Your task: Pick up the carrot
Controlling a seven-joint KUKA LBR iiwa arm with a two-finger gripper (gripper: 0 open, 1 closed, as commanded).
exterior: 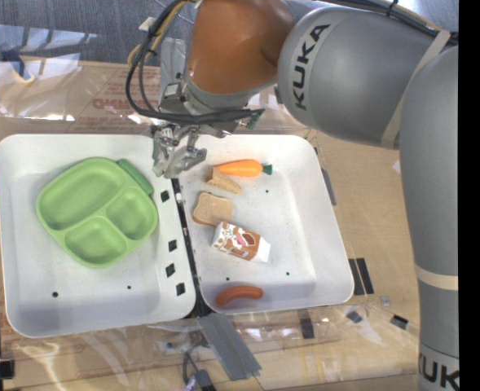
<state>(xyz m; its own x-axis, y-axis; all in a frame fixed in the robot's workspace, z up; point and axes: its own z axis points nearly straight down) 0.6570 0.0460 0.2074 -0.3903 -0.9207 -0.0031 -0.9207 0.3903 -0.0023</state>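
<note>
An orange carrot point(238, 168) with a green tip lies on its side near the back of the right bin point(305, 243). My gripper point(177, 157) hangs to the carrot's left, over the back of the divide between the two bins. Its metal fingers point down and nothing shows between them. The gripper is apart from the carrot by roughly a carrot's length.
In the right bin lie two bread slices point(213, 208), a small printed carton point(240, 243) and a sausage point(240, 295) by the front wall. A green sectioned plate point(97, 210) sits in the left bin point(28, 283). The big arm point(345, 63) looms over the back right.
</note>
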